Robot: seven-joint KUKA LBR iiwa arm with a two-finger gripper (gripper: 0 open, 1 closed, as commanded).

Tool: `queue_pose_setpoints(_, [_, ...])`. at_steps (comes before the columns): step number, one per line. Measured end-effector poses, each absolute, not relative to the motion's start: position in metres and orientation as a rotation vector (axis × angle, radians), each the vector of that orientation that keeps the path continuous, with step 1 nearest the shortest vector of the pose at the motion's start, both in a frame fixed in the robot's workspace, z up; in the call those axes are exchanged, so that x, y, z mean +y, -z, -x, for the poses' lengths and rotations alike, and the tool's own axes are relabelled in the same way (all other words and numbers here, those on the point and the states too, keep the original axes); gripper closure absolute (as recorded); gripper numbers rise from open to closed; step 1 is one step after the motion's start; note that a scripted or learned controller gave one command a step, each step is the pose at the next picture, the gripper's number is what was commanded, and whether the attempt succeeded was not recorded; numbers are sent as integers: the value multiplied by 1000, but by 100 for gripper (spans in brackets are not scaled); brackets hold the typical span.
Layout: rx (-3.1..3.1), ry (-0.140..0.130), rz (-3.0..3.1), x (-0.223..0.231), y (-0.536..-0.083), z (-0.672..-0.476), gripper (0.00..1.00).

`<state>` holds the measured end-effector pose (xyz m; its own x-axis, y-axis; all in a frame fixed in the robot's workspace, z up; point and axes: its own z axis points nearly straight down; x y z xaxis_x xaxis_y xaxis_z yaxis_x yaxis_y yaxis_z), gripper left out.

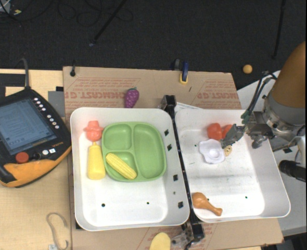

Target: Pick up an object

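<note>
The end effector (231, 137) hangs low beside the red rounded plastic toy (214, 130), just above the white fried-egg toy (212, 152); its grip I cannot tell.

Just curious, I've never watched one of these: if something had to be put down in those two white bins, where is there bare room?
Right bin: the bare floor between the fried egg and the chicken leg, out to the right wall. Left bin: the near strip below the green plate. Crowded: beside the plate, at the yellow bottle, and around the tool by the egg and tomato.
</note>
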<state>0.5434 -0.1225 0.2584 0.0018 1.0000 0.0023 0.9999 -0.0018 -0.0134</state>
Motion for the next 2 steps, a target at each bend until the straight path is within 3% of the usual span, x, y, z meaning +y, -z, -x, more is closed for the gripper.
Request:
queue_pose_setpoints(1, [-2221,-1,2221,-123,-265,-545,0])
queue_pose_setpoints(2, [-2218,-5,2217,-122,-215,-536,0])
